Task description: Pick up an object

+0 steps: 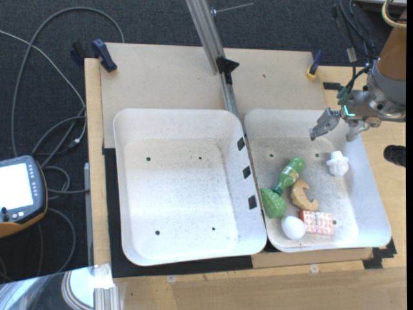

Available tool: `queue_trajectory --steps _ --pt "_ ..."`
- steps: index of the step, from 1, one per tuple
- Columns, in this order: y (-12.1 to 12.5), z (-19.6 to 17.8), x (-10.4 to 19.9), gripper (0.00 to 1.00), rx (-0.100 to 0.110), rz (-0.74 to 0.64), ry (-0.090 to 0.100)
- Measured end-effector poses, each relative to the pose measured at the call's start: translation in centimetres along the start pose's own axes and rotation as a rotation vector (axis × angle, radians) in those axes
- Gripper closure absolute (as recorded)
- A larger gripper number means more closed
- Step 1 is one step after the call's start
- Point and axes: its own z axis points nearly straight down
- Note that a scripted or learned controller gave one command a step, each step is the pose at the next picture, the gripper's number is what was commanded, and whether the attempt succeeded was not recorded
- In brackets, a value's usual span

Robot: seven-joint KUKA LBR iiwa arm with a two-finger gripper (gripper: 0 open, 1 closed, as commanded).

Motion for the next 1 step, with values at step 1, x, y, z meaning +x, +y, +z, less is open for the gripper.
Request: queue_trajectory --steps 1 --pt "0.07 -0.22 0.0 0.0 -0.004 -0.001 -0.001"
